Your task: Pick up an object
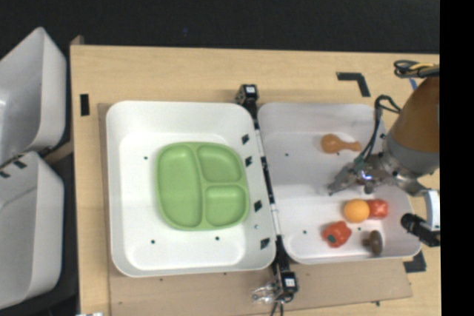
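From above, the gripper [354, 180] is seen low in the right bin [311, 129], its fingers spread apart with nothing between them. An orange ball [356, 211] lies just beside it at six o'clock, touching a red block [378, 208]. An orange spoon-shaped toy [338, 143] lies near at eleven o'clock, its long axis running nine to three. The ball is judged the closest pick.

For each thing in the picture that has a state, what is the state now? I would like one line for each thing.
green divided plate: lying flat in the left bin
orange ball: resting in the right bin, not held
red pepper-like toy: resting, untouched
orange spoon-like piece: lying flat
brown piece: resting near the front rim
gripper: low over the right bin, holding nothing visible
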You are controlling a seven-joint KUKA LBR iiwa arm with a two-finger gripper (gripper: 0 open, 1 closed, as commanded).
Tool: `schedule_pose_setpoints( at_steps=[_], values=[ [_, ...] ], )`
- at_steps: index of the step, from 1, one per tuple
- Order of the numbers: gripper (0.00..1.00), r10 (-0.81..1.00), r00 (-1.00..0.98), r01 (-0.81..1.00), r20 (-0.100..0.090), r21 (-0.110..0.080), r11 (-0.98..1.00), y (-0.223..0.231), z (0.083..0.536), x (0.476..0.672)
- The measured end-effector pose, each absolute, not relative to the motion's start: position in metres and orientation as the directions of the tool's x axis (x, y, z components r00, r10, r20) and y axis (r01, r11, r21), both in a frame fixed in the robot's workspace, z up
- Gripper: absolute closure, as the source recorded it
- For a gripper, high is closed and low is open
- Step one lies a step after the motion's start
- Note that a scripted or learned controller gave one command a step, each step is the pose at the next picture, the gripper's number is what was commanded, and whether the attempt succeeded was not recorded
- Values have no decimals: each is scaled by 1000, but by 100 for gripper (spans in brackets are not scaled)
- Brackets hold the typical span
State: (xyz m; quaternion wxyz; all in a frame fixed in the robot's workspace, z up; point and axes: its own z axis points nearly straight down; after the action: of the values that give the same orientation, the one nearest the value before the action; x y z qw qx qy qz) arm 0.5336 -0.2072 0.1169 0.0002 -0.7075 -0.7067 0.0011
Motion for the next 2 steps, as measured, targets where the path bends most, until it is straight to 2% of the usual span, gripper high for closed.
schedule_pose_setpoints(
  at_steps=[1, 2],
  values=[
    [0, 1000, 4, 1000, -2, -1, -4, -208, 100, 534],
    [100, 1000, 8, 1000, -3, 4, -8, -210, 112, 534]
  ],
)
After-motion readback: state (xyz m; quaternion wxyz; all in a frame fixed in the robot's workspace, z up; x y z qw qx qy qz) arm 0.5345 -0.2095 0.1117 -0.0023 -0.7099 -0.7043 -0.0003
